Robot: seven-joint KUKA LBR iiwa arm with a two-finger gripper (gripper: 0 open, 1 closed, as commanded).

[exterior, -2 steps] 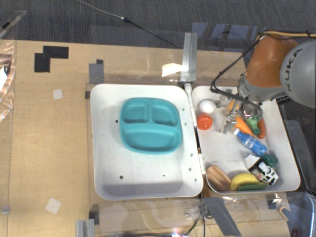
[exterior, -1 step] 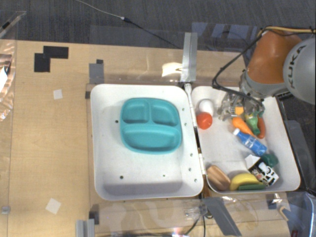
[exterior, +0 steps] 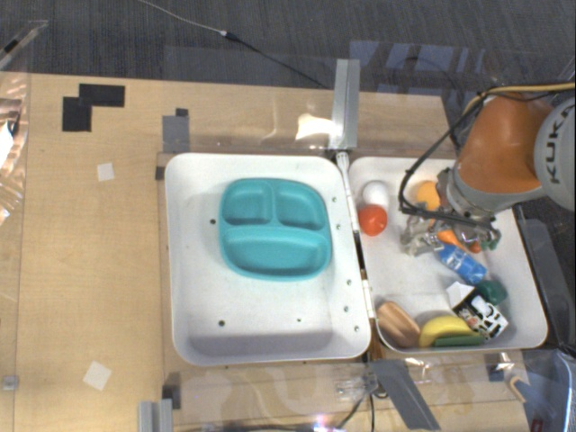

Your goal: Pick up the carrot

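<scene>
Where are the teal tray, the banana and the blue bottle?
teal tray (exterior: 274,228): camera view, middle divider.
banana (exterior: 447,329): camera view, its yellow middle.
blue bottle (exterior: 461,262): camera view, its body.

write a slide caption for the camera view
KUKA arm's pincer down in the right bin among toy foods; teal divided plate sits in the left bin.

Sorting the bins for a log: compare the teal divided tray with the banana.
The teal divided tray lies in the left bin; the banana lies in the right bin, at its near edge. The tray is far larger. The tray is teal with three compartments; the banana is yellow and curved. Both lie flat, away from the gripper.
</scene>
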